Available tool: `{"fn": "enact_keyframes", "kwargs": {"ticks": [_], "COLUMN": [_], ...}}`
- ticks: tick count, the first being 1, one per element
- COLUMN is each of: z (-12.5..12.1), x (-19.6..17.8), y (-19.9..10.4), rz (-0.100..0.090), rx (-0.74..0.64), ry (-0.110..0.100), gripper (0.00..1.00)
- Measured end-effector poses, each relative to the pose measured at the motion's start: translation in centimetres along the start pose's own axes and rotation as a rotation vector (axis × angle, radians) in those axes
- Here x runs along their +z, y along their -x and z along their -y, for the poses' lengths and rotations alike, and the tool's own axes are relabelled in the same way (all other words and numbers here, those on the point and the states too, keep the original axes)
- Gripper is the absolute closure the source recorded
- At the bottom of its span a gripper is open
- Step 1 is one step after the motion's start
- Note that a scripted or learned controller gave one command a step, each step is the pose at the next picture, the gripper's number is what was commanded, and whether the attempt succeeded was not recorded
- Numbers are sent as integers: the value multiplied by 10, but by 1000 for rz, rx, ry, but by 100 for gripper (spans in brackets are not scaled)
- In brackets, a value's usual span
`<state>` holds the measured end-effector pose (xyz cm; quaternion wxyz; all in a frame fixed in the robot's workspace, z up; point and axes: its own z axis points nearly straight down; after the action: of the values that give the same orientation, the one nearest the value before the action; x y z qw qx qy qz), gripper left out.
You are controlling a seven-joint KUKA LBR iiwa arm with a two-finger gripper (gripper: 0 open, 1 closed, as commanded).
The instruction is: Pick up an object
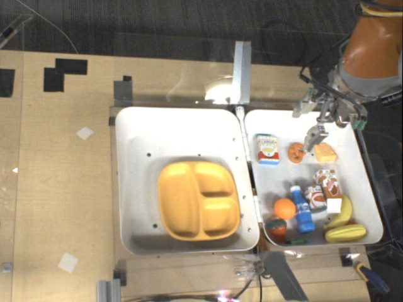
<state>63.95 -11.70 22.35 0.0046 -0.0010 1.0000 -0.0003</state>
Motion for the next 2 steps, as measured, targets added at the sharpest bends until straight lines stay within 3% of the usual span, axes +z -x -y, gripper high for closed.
{"fn": "enact_keyframes", "kwargs": {"ticks": [1, 2], "z": [-1, 26], "x": [126, 135], "y": [30, 19], "rz": [-10, -10], "rx": [103, 425], "ry": [0, -2], "gripper": [0, 0]}}
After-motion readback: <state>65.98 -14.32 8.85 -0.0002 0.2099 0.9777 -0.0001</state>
